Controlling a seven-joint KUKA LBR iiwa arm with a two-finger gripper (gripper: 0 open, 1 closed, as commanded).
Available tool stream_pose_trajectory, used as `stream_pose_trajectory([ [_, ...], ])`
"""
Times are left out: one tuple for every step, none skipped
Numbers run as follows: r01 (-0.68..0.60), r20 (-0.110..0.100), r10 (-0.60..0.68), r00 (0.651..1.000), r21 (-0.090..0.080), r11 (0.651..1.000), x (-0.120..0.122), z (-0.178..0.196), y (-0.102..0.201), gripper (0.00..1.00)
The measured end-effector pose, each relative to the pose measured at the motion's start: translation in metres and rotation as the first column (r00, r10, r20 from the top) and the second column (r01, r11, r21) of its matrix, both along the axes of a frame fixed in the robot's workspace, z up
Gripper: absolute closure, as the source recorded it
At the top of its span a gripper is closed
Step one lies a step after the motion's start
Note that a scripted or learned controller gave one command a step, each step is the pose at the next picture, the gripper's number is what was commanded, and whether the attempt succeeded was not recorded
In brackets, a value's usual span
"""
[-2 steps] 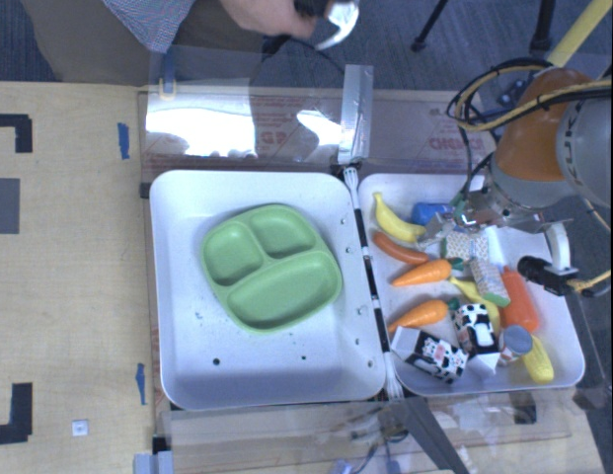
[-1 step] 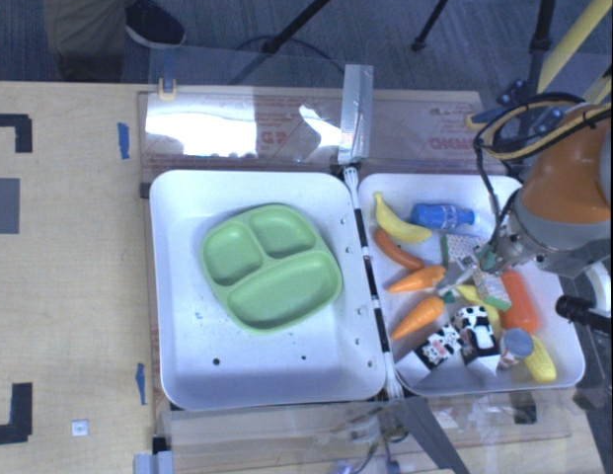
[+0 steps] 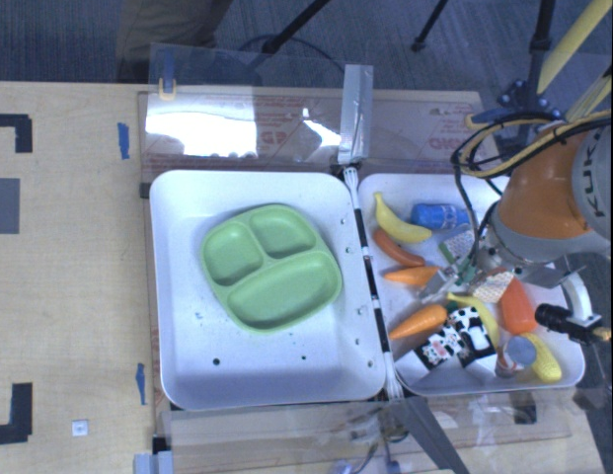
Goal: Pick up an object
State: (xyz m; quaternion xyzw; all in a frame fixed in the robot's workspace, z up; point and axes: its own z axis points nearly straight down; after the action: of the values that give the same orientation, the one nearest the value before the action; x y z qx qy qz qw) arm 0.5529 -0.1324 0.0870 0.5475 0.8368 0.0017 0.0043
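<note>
The right bin (image 3: pixel 573 373) holds several toy items: a yellow banana (image 3: pixel 400 225), a blue can (image 3: pixel 436 214), two orange carrots (image 3: pixel 397 250) (image 3: pixel 420 321), a black-and-white cow-patterned block (image 3: pixel 454 341) and a red-orange piece (image 3: pixel 518 309). My gripper (image 3: pixel 455 281) hangs low over the middle of this bin, just right of a third orange carrot (image 3: pixel 410 276) and above the cow block. Its tips blend into the clutter, so their state and any contact are unclear.
The left bin (image 3: pixel 178 363) bears a green divided plate (image 3: pixel 271 265). A yellow piece (image 3: pixel 546 360) and a small grey-topped item (image 3: pixel 511 355) lie at the right bin's front right. A raised divider (image 3: pixel 365 265) separates the bins. Cables hang by the arm (image 3: pixel 548 191).
</note>
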Motion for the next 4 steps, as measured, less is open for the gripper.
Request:
stream_pose_trajectory([
  [-0.141,-0.009,0.141,0.99,0.002,0.99,0.0,0.096,0.047,0.0],
  [-0.4,-0.012,0.4,0.917,0.004,0.917,-0.014,0.159,0.027,0.0],
  [-0.544,0.007,0.544,0.839,0.007,0.839,-0.046,0.067,0.047,0.0],
  [-0.539,-0.007,0.539,0.842,0.003,0.842,-0.039,0.065,0.037,0.0],
])
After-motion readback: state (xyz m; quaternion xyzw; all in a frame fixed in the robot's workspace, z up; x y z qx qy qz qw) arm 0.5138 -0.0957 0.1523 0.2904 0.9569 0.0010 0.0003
